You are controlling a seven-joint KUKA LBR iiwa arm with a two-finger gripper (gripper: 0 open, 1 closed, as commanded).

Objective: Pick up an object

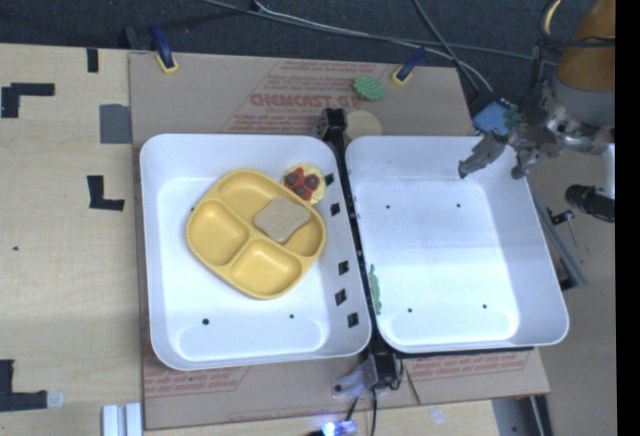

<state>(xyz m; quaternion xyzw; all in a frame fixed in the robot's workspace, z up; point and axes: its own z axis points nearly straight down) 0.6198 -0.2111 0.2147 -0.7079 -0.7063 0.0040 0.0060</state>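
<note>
Overhead, the KUKA arm (585, 54) hangs at the right bin's (455, 319) far right corner, its gripper (497, 161) spread and holding nothing. Every pickable object sits in the left bin (165, 324): a yellow divided tray (225, 234) bearing a tan slice (281, 219), red berries (303, 183) beside it. A good grasp likely means crossing left, centring over one piece.

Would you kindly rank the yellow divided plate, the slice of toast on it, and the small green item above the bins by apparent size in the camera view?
1. Yellow divided plate, by far the largest.
2. Slice of toast, filling about one compartment.
3. Small green item, somewhat smaller than the toast; it lies farther from the camera, so this last step is less sure.
</note>
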